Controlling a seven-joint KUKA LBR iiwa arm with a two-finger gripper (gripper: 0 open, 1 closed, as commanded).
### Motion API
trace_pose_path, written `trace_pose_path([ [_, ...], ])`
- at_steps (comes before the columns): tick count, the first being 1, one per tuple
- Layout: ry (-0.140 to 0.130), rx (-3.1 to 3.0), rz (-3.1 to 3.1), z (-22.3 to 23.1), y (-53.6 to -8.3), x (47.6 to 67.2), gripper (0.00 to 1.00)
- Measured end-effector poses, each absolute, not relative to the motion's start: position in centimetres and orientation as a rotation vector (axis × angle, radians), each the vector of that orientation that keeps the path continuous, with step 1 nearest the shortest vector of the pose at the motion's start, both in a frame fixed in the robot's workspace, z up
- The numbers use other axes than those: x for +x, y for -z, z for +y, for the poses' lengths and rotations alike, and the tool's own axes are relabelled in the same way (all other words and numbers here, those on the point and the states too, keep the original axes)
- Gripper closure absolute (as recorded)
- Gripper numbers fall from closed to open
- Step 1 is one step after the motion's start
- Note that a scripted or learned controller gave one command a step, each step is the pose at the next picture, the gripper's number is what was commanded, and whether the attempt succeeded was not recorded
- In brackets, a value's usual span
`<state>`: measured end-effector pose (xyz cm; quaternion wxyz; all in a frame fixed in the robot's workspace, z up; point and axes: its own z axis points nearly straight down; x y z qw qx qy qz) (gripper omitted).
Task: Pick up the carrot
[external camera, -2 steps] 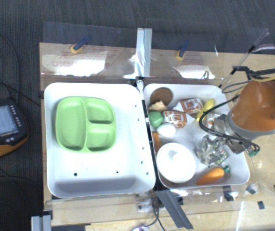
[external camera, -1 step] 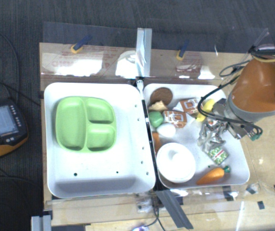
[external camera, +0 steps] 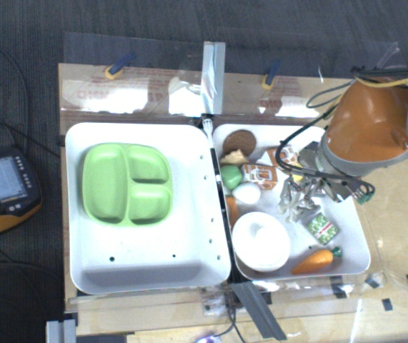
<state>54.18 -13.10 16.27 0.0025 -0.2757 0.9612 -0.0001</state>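
Two bins sit on the desk; the carrot [external camera: 313, 261] lies in the right bin's [external camera: 361, 263] near corner, beside the white bowl [external camera: 261, 241]. End effector [external camera: 300, 200] hovers above it, nothing visibly gripped; finger spread cannot be determined. Recommend approaching across the carrot's width, clear of the bin wall.
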Motion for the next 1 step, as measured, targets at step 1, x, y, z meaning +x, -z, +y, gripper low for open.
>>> trace_pose_path([
  [1, -0.004, -1.411, 2.801, -5.52, -18.45, 58.69, 1.00],
])
